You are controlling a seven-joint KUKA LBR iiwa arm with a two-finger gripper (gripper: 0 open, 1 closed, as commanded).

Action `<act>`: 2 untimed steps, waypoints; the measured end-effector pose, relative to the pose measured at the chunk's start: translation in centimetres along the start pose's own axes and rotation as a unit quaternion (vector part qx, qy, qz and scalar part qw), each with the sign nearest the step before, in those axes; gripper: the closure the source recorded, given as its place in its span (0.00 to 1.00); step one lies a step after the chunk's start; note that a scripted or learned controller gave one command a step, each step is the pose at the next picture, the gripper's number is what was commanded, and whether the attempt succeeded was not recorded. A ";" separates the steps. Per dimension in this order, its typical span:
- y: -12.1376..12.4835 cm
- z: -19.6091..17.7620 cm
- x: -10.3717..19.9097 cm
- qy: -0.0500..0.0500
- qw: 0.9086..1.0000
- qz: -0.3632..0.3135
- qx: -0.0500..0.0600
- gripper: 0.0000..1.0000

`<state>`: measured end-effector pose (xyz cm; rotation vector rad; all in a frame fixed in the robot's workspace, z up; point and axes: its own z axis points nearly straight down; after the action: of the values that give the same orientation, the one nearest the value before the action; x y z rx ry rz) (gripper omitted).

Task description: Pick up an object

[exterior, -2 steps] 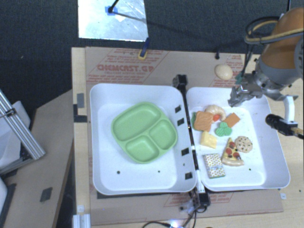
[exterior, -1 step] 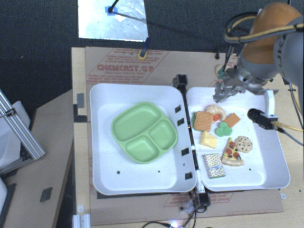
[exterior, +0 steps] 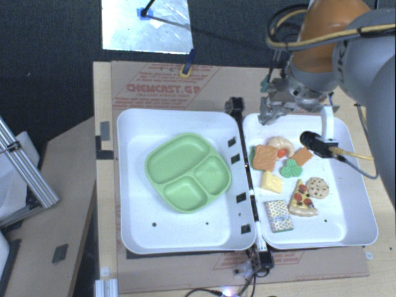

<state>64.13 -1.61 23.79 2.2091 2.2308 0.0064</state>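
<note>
We note a green divided plate [exterior: 187,172] centred in the left bin [exterior: 133,228]; a cardboard sheet [exterior: 162,86] under both bins; a reflective square panel [exterior: 146,16] beyond the bench's far edge.

My arm [exterior: 365,48]: cut off by the top and right edges, so its base end cannot be seen.
My gripper [exterior: 272,113]: seen from above at the right bin's far-left corner; my wrist covers most of it, so the state of it cannot be told.
Right bin [exterior: 352,228]: its far rim is hidden under my wrist.
Croissant [exterior: 279,144]: its near edge is tucked behind the orange piece [exterior: 265,158].
Small packet [exterior: 279,216]: print too small to read.
Green piece [exterior: 289,168]: too small to say what food it is.
Metal frame [exterior: 25,172]: cut off at the left edge.
Cables [exterior: 229,289]: run off the bottom edge.
</note>
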 end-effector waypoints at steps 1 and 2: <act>2.2 -0.1 5.0 0.000 1.000 0.000 0.000 1.00; 3.1 2.3 5.7 -0.001 1.000 0.002 0.002 1.00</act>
<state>67.15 4.16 21.56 2.2135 2.2280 0.0006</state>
